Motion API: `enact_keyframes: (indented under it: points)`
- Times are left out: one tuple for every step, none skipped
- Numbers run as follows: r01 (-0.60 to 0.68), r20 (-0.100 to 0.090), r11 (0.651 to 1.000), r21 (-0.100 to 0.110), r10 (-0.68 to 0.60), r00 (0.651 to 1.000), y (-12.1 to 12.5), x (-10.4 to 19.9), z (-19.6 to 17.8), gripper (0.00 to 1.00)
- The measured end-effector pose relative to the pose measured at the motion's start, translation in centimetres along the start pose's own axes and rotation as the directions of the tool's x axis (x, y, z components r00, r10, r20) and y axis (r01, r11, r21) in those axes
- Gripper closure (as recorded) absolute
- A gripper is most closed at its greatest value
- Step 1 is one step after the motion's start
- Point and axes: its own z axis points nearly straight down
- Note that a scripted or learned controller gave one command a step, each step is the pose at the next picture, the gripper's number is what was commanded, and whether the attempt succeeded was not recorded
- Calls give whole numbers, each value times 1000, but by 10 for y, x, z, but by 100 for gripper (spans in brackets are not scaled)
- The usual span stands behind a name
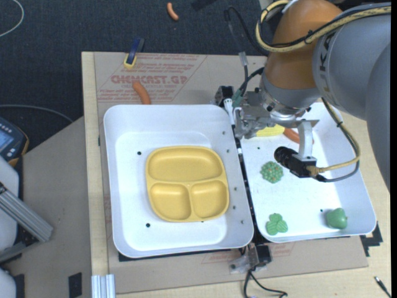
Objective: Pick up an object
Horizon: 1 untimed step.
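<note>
The grey arm [353, 48] comes in from the right with its orange band up high, and it bends down over the back left corner of the right bin [353, 185]; the end effector [253, 121] hangs close to the wall the two bins share, low over the bin floor; the wrist blocks my line of sight, so I cannot tell whether it is released or clenched, and I see nothing held in it.

The things to pick from lie in that right bin; a small yellow piece [268, 131] sits just beside the end effector, with an orange piece [291, 135] touching or nearly touching its right end; a knobbly green ball [271, 171] lies nearer the middle, apart from both; a green leafy piece [276, 223] rests by the front edge; a smooth green round piece [336, 218] sits well off in the front right corner.

The left bin [124, 141] holds a yellow plate [186, 183] with three compartments, lying flat in its middle.

Both bins stand on a desk [99, 166] covered by a cardboard sheet [180, 73] with red lettering; an orange stick [142, 92] lies on the cardboard behind the left bin; a blue and yellow tool [132, 53] sits at the sheet's far edge; another orange bit [172, 11] lies on the dark floor [74, 17] beyond.
</note>
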Motion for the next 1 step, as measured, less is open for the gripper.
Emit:
enact_keyframes:
  points:
    - [-1,0,1000,6,1,1000,0,-2,14,100]
